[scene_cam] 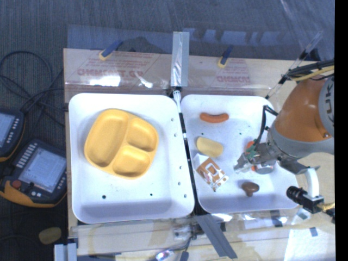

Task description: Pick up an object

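Dark grey carpet lies around the tabletop [76, 58] with two shallow white bins. The left bin [81, 200] holds a yellow divided plastic plate [120, 142]. My tool [247, 159] hangs low in the right bin [239, 105], near a small brown lump [250, 187], a pale yellow block [209, 146], an orange sausage-shaped toy [214, 117] and a brown-white patterned packet [211, 172]. Whether it is spread or pinching, I cannot tell.

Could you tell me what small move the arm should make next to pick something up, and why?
Probably shift the gripper slightly toward the near edge and lower it over the brown piece, the closest item in the right bin. The piece lies apart from the patterned packet.
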### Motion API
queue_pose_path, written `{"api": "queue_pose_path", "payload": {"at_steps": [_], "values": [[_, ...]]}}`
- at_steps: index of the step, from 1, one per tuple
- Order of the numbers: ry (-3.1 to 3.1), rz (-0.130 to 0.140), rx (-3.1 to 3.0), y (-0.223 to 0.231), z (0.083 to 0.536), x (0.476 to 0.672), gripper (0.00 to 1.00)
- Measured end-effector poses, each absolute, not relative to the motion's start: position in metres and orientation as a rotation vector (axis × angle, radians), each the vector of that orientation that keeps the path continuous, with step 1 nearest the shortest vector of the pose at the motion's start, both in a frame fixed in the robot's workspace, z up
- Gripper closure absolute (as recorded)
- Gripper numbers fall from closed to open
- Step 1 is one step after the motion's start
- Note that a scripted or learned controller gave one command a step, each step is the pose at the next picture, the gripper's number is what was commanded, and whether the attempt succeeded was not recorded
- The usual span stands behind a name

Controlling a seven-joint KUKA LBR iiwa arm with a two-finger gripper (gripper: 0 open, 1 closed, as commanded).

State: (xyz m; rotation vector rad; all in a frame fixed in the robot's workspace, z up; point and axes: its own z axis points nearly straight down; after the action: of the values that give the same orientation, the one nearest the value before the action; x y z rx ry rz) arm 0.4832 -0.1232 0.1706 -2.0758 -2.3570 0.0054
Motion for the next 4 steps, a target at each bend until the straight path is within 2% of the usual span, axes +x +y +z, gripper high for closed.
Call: {"api": "queue_pose_path", "payload": {"at_steps": [1, 2, 3, 4], "values": [[-2.159, 0.004, -2.283, -0.038, 0.243, 0.580, 1.00], [-1.555, 0.008, -2.732, -0.083, 0.292, 0.607, 1.00], [-1.075, 0.009, -2.955, -0.011, 0.293, 0.647, 1.00], [-0.700, 0.011, -3.065, -0.013, 0.183, 0.637, 1.00]]}}
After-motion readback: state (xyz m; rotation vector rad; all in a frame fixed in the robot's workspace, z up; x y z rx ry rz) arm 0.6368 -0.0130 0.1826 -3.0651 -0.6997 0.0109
